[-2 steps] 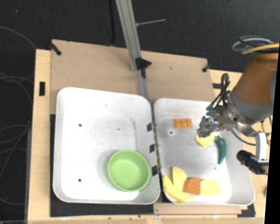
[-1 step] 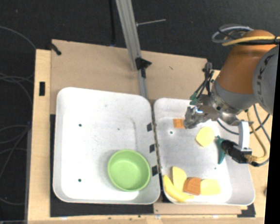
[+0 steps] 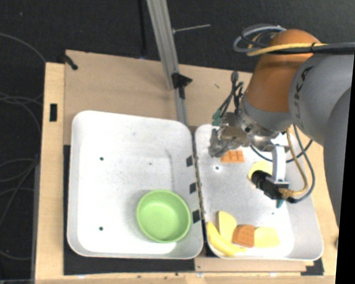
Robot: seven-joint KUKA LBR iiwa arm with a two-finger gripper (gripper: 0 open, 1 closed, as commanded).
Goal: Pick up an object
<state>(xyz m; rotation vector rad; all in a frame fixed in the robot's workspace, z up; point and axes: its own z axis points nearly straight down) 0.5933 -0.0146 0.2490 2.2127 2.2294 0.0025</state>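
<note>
The gripper [image 3: 217, 145], its fingers' state impossible to tell, hovers at the right bin's [image 3: 302, 239] eleven o'clock beside the orange block [image 3: 233, 156], likely approaching; next, descend and close

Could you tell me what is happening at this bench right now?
The arm reaches in over the right bin, with its tool low near that bin's upper left corner, beside a small orange piece. Whether it grips anything cannot be told. A banana, an orange block and a yellow object lie at the bin's near edge. A green bowl sits in the left bin.
</note>
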